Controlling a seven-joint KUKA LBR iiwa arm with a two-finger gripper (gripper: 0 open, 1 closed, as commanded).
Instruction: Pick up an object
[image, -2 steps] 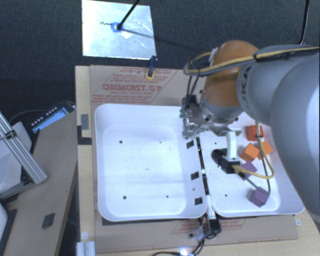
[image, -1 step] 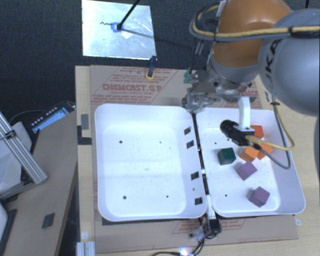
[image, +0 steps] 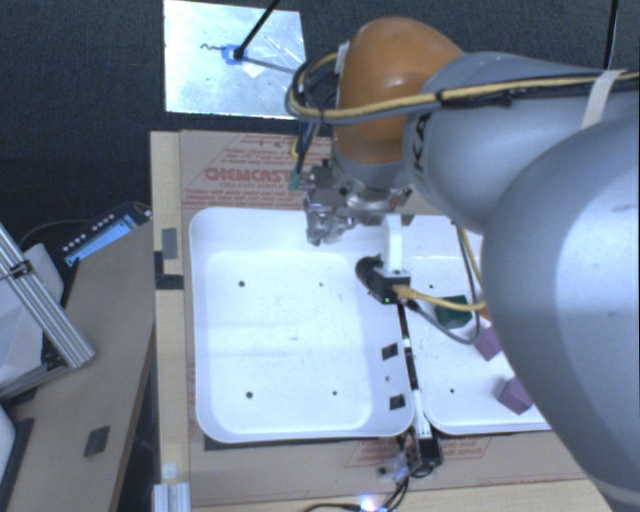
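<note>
Two white bins sit side by side. The left bin (image: 290, 340) lies below and left of the gripper (image: 322, 228), which hangs over its far rim; whether it is open or closed cannot be told. To the gripper's right and nearer the camera, the right bin (image: 450, 400) holds two purple blocks (image: 515, 395) and, apparently, one green object (image: 455, 310), partly hidden by cables.

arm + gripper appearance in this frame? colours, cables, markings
The arm has a smooth, rounded grey casing with an orange band above the wrist. A yellow cable and dark cables run along it to a metallic grey gripper. A white bracket with a black fitting hangs beside it. No readable markings.
</note>
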